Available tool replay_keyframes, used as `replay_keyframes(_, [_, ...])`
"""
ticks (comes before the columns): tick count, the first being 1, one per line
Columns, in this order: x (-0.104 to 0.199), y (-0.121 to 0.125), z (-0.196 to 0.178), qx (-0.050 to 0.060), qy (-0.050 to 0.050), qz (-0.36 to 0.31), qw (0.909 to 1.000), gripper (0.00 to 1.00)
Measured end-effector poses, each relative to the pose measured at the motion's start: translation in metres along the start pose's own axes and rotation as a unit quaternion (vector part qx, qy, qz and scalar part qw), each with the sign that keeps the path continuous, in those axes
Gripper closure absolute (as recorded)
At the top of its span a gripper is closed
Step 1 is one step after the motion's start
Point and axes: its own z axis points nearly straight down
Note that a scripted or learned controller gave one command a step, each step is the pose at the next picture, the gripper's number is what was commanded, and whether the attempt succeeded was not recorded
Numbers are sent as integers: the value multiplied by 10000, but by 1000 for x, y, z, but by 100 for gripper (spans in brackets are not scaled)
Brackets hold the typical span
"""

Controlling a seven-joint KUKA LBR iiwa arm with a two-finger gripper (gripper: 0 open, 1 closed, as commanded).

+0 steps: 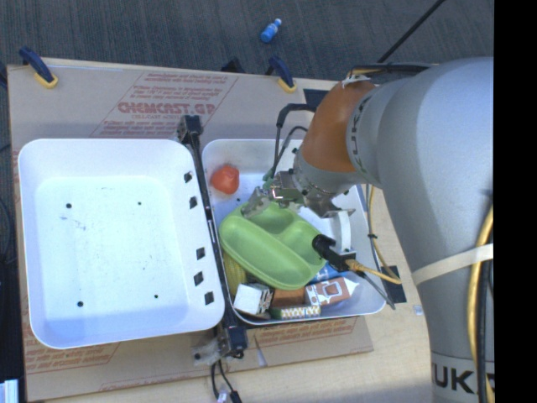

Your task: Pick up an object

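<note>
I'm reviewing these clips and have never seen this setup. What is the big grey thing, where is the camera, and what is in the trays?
The big grey shape with the orange band is a robot arm, reaching in from the right. One fixed camera looks down on the bench at a slant. Two shallow white bins sit side by side. The right bin holds a green dish, a small orange-red object and some small packages. The gripper hangs over the green dish; nothing is visibly held. The left bin sits beside it.
</note>
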Motion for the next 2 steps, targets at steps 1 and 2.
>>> replay_keyframes(1, [3,36,0,4,-47,8,10000,0])
replay_keyframes(2, [-8,-13,0,-7,52,-8,10000,0])
